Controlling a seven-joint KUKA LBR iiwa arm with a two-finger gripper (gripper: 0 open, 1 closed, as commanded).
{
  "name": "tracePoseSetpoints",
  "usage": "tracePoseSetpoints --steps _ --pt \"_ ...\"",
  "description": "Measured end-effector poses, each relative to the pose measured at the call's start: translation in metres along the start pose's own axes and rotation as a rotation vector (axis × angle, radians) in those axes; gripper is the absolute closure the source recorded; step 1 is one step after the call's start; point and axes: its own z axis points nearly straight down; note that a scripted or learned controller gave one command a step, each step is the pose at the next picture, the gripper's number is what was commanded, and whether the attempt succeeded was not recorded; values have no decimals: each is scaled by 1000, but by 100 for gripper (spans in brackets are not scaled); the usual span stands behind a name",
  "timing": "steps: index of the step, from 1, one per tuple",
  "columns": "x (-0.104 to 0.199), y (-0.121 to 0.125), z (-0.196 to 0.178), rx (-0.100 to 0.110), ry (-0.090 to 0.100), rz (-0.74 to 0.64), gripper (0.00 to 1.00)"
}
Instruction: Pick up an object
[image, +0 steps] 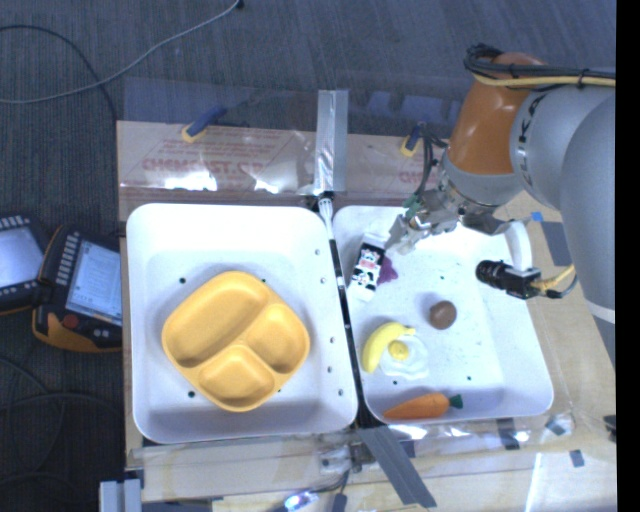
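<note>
- White bins sit side by side on the bench: the left bin (140, 300) and the right bin (520, 350), their inner walls touching along the middle.
- Yellow and divided into three hollows, a plate (236, 340) lies tilted in the middle of the left bin.
- Grey with an orange band, the arm (545, 120) reaches in from the right and bends down over the far end of the right bin.
- Its gripper (408, 228) hangs over the far-left part of the right bin, just beside the carton; whether it is spread or pressed together I cannot tell, and nothing is seen between its tips.
- A small black-and-white carton (367, 268) lies against the left wall of the right bin, with a purple scrap (388, 270) touching its right side.
- A brown ball (442, 314) rests near the middle of the right bin, apart from the rest.
- A banana (378, 342) curves at the left of the near half, touching a fried egg (404, 356) on its right.
- A carrot (420, 405) lies along the near wall, its green end pointing right.
- A black part (505, 277) with a yellow cable sticks out over the right side of that bin.
- Left of the bench, on the floor, lies a handheld pendant (80, 290) with a screen.
</note>
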Motion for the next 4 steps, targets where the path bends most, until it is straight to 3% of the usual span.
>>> tracePoseSetpoints --steps 1,2,3,4 --pt "0 0 0 0 0 1 0" --pt "-17 -7 81 -1 1 25 0" --pt "-15 -47 91 -19 -4 50 0" --pt "-5 -98 93 -15 -5 80 0"
